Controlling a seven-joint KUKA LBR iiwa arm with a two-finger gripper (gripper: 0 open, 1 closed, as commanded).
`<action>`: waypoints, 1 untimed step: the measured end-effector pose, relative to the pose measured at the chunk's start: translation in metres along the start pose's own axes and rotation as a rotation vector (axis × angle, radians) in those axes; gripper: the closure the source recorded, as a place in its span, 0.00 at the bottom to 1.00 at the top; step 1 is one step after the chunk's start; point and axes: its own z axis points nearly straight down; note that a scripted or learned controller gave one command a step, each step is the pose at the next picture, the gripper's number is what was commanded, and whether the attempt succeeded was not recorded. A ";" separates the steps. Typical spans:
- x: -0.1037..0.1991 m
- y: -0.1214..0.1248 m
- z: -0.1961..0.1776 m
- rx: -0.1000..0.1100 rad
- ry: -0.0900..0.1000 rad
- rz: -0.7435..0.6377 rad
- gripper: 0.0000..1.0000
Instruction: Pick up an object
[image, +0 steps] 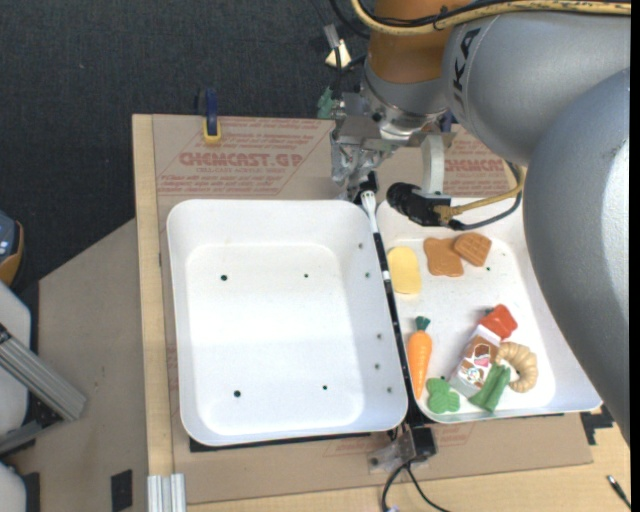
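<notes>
My gripper hangs over the far edge of the bench, just above the back corner where the two bins meet. The right bin holds a pale yellow piece, two brown biscuit-like pieces, an orange carrot, a red and white carton, a tan croissant and green toy food. None of them touches the gripper; the yellow piece lies nearest, a little in front of it and to its right.
The left bin stands beside the right one, their rims meeting along a dark seam. A blue clamp grips the brown board at the back left. The arm's grey bulk overhangs the right bin's right side.
</notes>
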 end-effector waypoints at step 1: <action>-0.057 0.000 -0.033 -0.003 -0.002 0.002 1.00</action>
